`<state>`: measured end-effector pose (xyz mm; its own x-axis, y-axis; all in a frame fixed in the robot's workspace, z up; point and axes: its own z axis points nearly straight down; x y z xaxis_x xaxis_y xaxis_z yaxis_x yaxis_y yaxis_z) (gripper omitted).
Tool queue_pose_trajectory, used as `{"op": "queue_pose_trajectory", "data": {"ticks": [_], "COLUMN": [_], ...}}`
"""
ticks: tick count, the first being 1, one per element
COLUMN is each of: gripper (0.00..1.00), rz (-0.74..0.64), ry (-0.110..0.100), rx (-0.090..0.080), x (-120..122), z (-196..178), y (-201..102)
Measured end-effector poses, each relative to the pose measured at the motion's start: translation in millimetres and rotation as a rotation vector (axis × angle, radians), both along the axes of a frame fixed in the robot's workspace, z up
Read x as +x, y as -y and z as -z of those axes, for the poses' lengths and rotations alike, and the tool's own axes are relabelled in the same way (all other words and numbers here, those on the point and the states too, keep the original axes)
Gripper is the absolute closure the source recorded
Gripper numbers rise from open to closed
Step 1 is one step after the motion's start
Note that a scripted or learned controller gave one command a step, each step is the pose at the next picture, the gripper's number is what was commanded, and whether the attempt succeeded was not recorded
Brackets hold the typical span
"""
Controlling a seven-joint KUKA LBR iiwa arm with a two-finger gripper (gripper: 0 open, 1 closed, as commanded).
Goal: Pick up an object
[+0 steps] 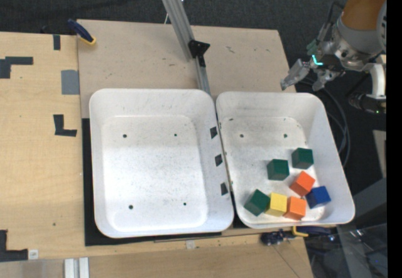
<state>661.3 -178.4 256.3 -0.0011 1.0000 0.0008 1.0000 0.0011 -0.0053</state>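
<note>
Several small blocks lie in the near right corner of the right bin (pixel 264 107): a dark green one (pixel 302 157), another green one (pixel 277 169), an orange one (pixel 304 182), a blue one (pixel 319 196), a yellow one (pixel 278 203), a second orange one (pixel 296 207) and a green one (pixel 257 202). My gripper (pixel 308 76) hangs above the far right corner of that bin, well away from the blocks. Its two fingers are spread apart with nothing between them.
The left bin (pixel 151 98) lies beside the right one, separated by a rim with black clips. A slanted metal rail (pixel 179 10) crosses the bench behind the bins. Cables run along the right side of the bench.
</note>
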Motion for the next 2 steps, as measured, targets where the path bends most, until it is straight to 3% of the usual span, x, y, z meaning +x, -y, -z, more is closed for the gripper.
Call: {"op": "queue_pose_trajectory", "data": {"ticks": [1, 2], "gripper": [0.0, 0.0], "rz": [-0.001, 0.0], "ry": [0.004, -0.002], "rx": [-0.002, -0.001], "x": [0.7, -5.6], "z": [-2.9, 60.5], "y": [0.1, -0.1]}}
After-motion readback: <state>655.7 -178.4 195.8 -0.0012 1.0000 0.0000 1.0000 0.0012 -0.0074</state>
